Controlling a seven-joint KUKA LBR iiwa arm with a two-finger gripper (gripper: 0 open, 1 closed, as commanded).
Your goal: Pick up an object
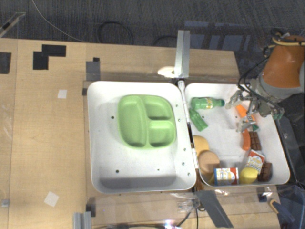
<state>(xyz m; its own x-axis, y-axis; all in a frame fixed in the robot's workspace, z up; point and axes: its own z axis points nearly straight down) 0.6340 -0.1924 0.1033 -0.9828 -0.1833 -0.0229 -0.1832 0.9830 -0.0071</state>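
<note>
The gripper (248,113) is seen low over the right bin (224,92), near its right wall; whether it is wide or narrow cannot be told. An orange carrot (246,140) and a chocolate bar (255,140) are placed just below it. A green divided plate (146,120) is laid in the left bin (102,142).

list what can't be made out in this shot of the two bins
- Claw, camera view: too small and cluttered to tell whether it is open or holding anything.
- Orange item beside it: partly covered by the claw.
- Carton label: too small to read.
- Arm: cut off by the right edge.
</note>
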